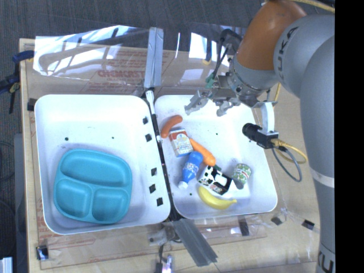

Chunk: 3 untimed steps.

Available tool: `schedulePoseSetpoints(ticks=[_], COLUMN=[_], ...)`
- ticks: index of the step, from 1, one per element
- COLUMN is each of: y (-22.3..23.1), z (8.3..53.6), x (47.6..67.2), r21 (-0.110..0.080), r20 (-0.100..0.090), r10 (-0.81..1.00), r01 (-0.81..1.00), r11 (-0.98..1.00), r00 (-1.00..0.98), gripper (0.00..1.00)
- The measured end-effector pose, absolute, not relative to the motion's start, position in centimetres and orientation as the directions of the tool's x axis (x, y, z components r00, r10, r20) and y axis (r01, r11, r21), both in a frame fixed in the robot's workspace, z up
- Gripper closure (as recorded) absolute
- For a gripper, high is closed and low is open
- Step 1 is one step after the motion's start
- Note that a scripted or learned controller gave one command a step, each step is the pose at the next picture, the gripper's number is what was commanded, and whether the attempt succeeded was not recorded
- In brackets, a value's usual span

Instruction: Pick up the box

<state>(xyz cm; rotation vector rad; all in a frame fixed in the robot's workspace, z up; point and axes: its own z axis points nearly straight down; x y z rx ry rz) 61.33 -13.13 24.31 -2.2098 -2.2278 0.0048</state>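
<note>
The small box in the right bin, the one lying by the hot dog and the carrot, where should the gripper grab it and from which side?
Probably from straight above, closing across the box's two long side edges. It lies flat in the right bin, so its broad printed face gives the gripper nothing to pinch. The carrot touches its lower right side and the hot dog sits near its top end, so finger room there looks tight.

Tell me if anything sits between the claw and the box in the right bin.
Nothing visible does. The claw hangs over the far part of the right bin, and bare bin floor lies between it and the box. The hot dog and the carrot crowd the box's sides.
</note>
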Motion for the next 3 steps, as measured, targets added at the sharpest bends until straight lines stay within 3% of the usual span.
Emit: schedulePoseSetpoints(ticks=[1, 2, 3], y=[-11.9, -15.0, -14.9], z=[11.9, 9.1, 10.2], x=[59.2, 62.3, 62.3], r21=[0.002, -0.003, -0.003], r20=[-0.003, 0.000, 0.000], r10=[0.980, 0.983, 0.982], r01=[0.980, 0.983, 0.982], r11=[0.199, 0.184, 0.188], r00=[-0.199, -0.184, -0.188], gripper=[0.00, 0.00, 1.00])
